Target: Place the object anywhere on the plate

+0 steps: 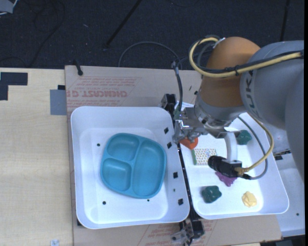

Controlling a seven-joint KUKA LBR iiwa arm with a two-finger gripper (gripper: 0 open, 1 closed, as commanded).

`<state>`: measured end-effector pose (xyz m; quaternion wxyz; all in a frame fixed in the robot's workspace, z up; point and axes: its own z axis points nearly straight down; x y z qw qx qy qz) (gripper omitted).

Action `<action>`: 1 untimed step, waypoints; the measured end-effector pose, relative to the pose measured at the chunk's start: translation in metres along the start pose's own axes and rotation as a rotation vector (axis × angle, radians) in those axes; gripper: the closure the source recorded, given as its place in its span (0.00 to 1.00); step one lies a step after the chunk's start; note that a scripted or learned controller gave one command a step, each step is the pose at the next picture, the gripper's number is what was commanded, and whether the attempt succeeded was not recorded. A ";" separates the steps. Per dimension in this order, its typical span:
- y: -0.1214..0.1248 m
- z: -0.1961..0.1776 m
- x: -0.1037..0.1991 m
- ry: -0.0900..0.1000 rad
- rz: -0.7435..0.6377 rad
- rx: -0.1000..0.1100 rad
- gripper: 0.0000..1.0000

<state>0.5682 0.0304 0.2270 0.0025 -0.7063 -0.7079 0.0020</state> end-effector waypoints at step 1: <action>-0.011 0.006 0.044 0.001 -0.001 0.000 1.00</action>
